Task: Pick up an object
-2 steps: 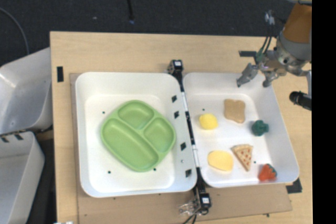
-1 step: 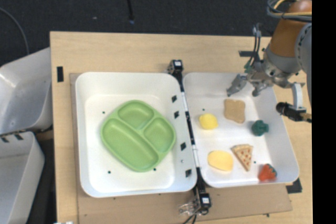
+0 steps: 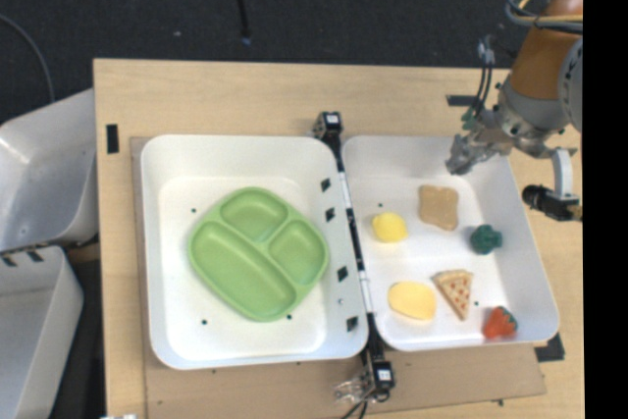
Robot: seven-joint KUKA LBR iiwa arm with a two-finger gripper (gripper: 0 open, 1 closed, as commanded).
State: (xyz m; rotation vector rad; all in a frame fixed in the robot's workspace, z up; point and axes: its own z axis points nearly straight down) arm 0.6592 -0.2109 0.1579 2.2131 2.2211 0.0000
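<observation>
The gripper, its state impossible to tell from this slant, hovers over the right bin at about one o'clock, apparently in the approach step, needing a descent toward the tan bread slice lying just below at five o'clock.

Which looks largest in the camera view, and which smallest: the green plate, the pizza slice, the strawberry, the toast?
1. green plate
2. toast and pizza slice: they look about alike, so I do not rank them.
3. strawberry, the smallest.
</observation>
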